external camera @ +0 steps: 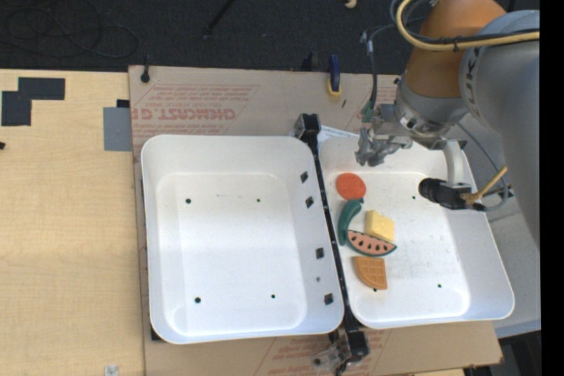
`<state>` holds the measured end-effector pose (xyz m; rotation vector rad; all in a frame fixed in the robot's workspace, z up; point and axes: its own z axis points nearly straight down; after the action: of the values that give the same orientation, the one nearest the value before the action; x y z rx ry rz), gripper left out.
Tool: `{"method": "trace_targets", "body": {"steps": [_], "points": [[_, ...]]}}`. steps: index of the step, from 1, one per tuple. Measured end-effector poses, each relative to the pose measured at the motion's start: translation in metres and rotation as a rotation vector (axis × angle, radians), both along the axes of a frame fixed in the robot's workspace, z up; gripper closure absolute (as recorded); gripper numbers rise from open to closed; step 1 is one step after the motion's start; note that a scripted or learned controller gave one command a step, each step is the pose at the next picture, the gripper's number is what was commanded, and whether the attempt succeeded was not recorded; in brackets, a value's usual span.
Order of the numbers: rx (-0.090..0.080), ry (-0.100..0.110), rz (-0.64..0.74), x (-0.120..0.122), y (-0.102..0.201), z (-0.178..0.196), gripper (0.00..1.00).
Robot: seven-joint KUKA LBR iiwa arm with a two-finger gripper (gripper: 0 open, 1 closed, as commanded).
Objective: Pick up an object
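Cardboard (220,106) printed with faint red lettering, upside down and too washed out to read, lies on the worktop (62,216) under two white bins, the left bin (229,233) bare. In the right bin (458,277), near its left wall, lie a red disc (351,186), green piece (349,217), yellow block (381,225), watermelon slice (370,244) and orange piece (371,272). The pincer (374,152) hangs above the bin's far left corner, holding nothing I can see; I cannot tell how far it is open.

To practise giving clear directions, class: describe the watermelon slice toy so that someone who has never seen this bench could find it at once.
Look in the right-hand bin, at the cluster of toy foods along its left wall. The watermelon slice lies in the lower half of that cluster, below the yellow block and above the orange wedge. It alone is red with dark seeds and a green rind.
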<state>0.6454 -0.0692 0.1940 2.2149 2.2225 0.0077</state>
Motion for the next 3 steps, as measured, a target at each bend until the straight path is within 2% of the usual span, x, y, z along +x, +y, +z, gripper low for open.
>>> {"method": "trace_targets", "body": {"steps": [1, 2, 3], "points": [[-0.002, 0.011, -0.008, -0.004, -0.06, -0.112, 1.0], [0.0, 0.013, -0.004, -0.053, -0.059, -0.107, 1.0], [0.001, 0.01, -0.005, -0.129, -0.058, -0.106, 1.0]]}}
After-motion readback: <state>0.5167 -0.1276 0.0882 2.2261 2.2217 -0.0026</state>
